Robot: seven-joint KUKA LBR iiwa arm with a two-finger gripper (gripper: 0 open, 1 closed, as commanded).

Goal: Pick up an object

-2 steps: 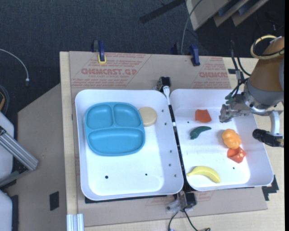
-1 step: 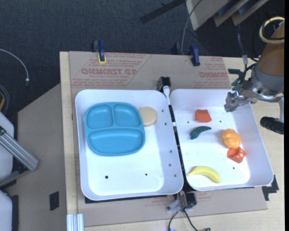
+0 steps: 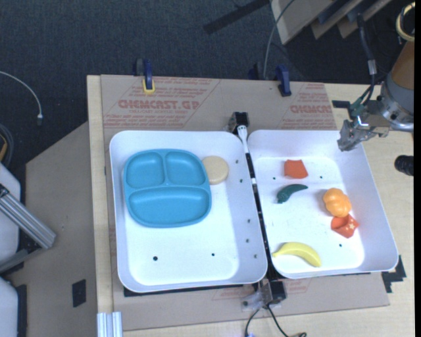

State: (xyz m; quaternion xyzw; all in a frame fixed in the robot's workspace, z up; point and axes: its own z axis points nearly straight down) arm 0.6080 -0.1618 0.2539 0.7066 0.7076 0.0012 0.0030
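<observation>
The grey arm reaches in from the right, its wrist hanging over the far right corner of the right bin (image 3: 371, 197). The gripper (image 3: 348, 139) points down above that bin's back rim, holding nothing visible.

A dark blue carpet (image 3: 59, 39) is covering the floor all around the bench (image 3: 99, 197). The bench top is showing as a brown board with red print along its far edge, and two blue clamps (image 3: 146, 71) are gripping that edge. Left of the bench, a thin white cable (image 3: 29, 99) is curling across the carpet, and a ribbed metal bar (image 3: 23, 214) is slanting near the bench's near left corner. Beyond the bench's far right corner, pale wooden boards (image 3: 316, 16) are lying on the carpet. Even light is falling over everything.
</observation>
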